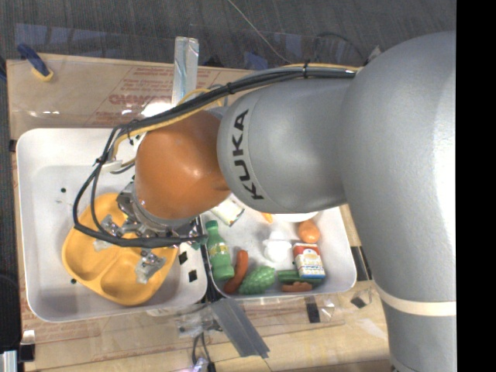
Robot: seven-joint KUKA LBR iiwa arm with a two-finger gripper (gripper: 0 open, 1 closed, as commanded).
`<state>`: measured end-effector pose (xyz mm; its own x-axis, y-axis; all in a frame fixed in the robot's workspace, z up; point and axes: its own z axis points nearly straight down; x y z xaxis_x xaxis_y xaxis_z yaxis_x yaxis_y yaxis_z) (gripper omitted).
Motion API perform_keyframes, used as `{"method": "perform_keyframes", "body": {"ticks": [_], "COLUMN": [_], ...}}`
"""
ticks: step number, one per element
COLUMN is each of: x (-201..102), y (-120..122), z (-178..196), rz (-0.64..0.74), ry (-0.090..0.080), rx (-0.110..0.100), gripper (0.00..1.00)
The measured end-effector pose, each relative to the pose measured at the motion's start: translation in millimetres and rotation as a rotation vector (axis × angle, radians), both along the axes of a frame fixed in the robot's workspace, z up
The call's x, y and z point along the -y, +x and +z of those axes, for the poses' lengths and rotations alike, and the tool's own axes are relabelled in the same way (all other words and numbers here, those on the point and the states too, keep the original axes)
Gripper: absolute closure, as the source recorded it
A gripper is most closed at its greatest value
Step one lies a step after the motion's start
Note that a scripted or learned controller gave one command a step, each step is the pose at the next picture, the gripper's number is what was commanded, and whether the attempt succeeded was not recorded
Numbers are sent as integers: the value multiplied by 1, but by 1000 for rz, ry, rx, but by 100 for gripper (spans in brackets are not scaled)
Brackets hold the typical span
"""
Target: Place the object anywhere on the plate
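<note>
A yellow sectioned plate (pixel 108 266) lies in the left white bin (pixel 39 208), toward its front. The arm's orange band and wrist hang right over the plate's back and right part. The gripper (pixel 133 235) points down at the plate, mostly covered by the wrist and cables; only bits of metal hardware show at the plate's surface. I cannot make out anything between its fingers. The right bin (pixel 341 266) holds several small objects: a green bottle (pixel 218 258), a red sausage (pixel 238 268), a green cob-like piece (pixel 258 279), a white item (pixel 277 248), a small carton (pixel 309 262) and an orange ball (pixel 309 232).
The big grey arm covers most of the right bin and the view's right side. Black cables loop from the arm over the left bin. A cardboard sheet (pixel 101 91) lies behind the bins. The left bin's back left floor is bare white.
</note>
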<state>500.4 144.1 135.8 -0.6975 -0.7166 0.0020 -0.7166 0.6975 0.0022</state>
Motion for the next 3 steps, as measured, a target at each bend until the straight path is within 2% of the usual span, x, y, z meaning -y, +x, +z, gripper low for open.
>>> {"method": "perform_keyframes", "body": {"ticks": [1,2,3], "x": [-64,-74,-84], "y": [63,30,29], "z": [32,-26,-16], "rz": [-179,199,206], "ry": [3,0,21], "rx": [8,-1,10], "gripper": [0,0,100]}}
